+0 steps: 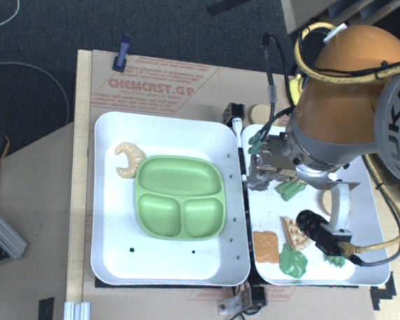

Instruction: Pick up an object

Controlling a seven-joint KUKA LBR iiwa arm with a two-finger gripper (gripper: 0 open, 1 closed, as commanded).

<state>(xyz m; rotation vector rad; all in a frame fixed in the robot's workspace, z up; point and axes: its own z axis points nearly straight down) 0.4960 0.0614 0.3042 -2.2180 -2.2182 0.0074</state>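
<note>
**Position.** The end effector (264, 170) is hanging low over the upper left part of the right bin (369, 214), close to that bin's left wall. The wrist is covering it from above, so whether it is released or clenched cannot be told. Nothing is showing in its grasp.

**Nearest item.** A small green piece (290, 190) is lying on the bin floor just to its right, partly under the wrist. This is judged the likeliest thing to pick.

**Other items.**
- Further down the same bin, a pizza slice (293, 231), a brown cracker (267, 247) and a green leaf (293, 263) are lying close together.
- In the left bin (106, 182), a green divided plate (179, 196) is sitting in the middle, with a croissant (128, 159) at its upper left edge.
- Both bins are resting on the table (75, 249).

**Assessment.** The pick is judged not yet done.

**Recommendation.**
- Centre on the green piece alone.
- Stay clear of the bin wall.
- Come straight down and close across the piece's narrow side.
- A flat, light item like this is likely to slip, so confirm the hold before lifting.
</note>
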